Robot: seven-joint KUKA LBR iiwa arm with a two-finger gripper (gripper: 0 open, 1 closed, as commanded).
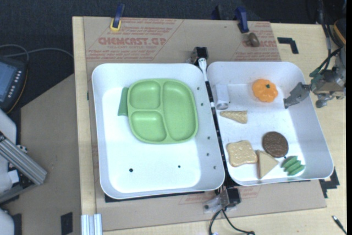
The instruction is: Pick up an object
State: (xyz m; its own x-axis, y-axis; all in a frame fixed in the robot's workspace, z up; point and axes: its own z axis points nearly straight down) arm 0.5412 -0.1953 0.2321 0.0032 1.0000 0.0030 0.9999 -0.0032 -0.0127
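Note:
The right bin (308, 124) holds several toy foods. An orange fruit (265, 90) lies near its back, with a tan cracker wedge (235, 116) to its front left. Toward the front are a bread slice (241, 153), a round brown cookie (274, 143), a pale triangular piece (266, 164) and a green pea pod (292, 165). A small grey cylinder (222, 97) lies by the bin's left wall. My gripper (293, 97) reaches in over the bin's right rim, to the right of the orange fruit and apart from it, with nothing seen in it.
The left bin (110, 162) holds a green divided plate (163, 110). A metal bracket (200, 55) sits at the back between the bins. Clamps (116, 18) grip the board's far edge. Cables hang off the front edge (223, 212).

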